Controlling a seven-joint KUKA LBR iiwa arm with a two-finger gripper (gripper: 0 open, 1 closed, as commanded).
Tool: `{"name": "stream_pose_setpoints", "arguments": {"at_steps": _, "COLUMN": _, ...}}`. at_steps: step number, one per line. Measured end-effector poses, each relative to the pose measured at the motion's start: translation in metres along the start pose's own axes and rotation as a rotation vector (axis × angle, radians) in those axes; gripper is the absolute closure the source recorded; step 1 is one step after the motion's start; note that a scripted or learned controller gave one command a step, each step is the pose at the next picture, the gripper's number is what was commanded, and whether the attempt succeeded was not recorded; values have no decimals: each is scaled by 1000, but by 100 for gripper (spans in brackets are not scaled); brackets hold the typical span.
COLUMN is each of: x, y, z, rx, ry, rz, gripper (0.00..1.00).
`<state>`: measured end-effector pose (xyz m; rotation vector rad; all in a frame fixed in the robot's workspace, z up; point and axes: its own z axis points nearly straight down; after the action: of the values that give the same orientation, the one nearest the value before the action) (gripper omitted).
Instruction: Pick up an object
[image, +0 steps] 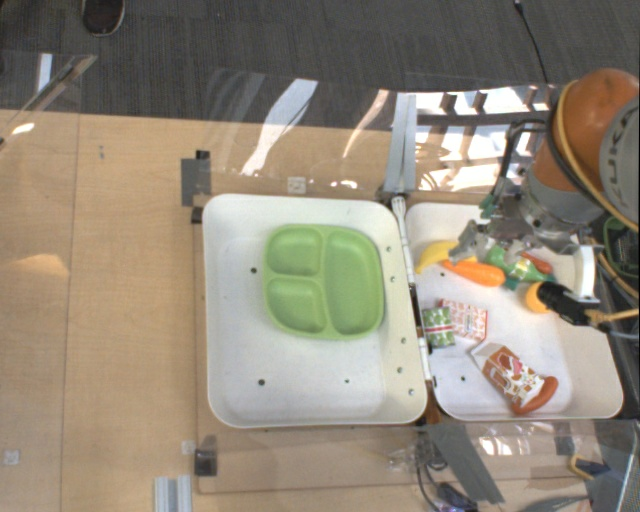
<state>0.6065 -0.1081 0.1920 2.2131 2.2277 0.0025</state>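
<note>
While the gripper (484, 242) hangs low over the far end of the right bin (585, 372), treat the step in hand as the approach to a grasp. Nothing can be seen lifted, and you cannot tell from this view whether the claw is spread or pressed together. The likeliest target is the orange carrot (476, 272), which lies just below the gripper in the picture, close to it or touching it. For the next move, centre the claw across the carrot's narrow width and bring it straight down. Note the crowding: a yellow piece (434, 253) lies just beside the carrot toward the wall between the bins. A green piece (519, 268) and a red piece (541, 262) lie at its other end, so a neighbour may be nudged or caught. Nearer the camera, well apart from the gripper, lie a small green-and-white packet (437, 326), a red-patterned packet (466, 319) just beside it, and a red-brown pouch (516, 379). The left bin (240, 385) holds a green divided plate (326, 280), out of the way.
</note>
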Motion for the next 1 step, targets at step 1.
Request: {"name": "stream_pose_setpoints", "arguments": {"at_steps": 1, "x": -41, "y": 7, "z": 96, "rx": -5, "ry": -1, "rz": -60, "gripper": 0}}
